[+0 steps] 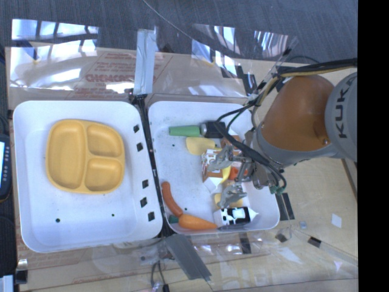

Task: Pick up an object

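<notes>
You have two shallow white bins side by side on the bench. The left bin (27,181) carries a yellow divided plate (85,156) with three compartments, lying flat toward that bin's middle. The right bin (159,117) holds all the small items, and the arm (304,117) (grey, with its orange band uppermost in your view) reaches in over that bin's right side.

The gripper (234,172) sits low over the clutter in the middle-right of the right bin. You cannot tell from this angle how it is set, nor whether anything is caught in it; the metal parts and the items beneath blur together.

Items in the right bin, largest down:
- a green-handled tool (194,129) with a dark tip, lying across the upper part of the bin;
- a carrot (197,222) along the lower edge;
- a sausage (170,198), just above and left of the carrot, nearly touching it;
- a pale yellow piece (197,145) just below the green-handled tool;
- a black-and-white cow-patterned item (236,215) in the lower right corner.
</notes>
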`<state>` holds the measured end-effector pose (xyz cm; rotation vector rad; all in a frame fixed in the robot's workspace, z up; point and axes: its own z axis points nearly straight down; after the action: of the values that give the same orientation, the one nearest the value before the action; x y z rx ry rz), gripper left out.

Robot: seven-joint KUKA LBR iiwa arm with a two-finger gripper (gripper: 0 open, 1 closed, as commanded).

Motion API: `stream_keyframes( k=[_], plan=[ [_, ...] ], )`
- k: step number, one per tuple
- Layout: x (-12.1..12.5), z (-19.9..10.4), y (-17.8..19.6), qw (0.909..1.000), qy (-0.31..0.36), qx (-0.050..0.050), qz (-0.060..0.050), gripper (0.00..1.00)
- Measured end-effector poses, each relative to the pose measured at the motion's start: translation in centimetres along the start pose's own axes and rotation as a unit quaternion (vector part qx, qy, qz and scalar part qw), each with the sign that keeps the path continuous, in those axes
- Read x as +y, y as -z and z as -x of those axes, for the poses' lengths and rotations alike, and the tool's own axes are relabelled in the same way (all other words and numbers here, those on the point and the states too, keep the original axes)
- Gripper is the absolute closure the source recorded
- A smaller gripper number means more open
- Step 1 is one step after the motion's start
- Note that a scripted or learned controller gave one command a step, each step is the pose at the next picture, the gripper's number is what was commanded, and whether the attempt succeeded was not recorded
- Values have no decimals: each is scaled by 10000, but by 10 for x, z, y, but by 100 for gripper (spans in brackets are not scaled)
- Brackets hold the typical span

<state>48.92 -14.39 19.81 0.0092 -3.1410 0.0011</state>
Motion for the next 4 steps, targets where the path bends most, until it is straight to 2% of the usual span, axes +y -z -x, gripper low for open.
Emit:
stream_keyframes(
  k=[1, 2, 3, 4],
  plan=[
    [-21, 18, -91, 9954, 958, -18, 2, 0],
    [-1, 45, -106, 9998, 183, -13, 4, 0],
    [1, 47, -96, 9997, 230, -23, 2, 100],
    [34, 75, 14, 9989, 472, -57, -6, 100]
  ],
)
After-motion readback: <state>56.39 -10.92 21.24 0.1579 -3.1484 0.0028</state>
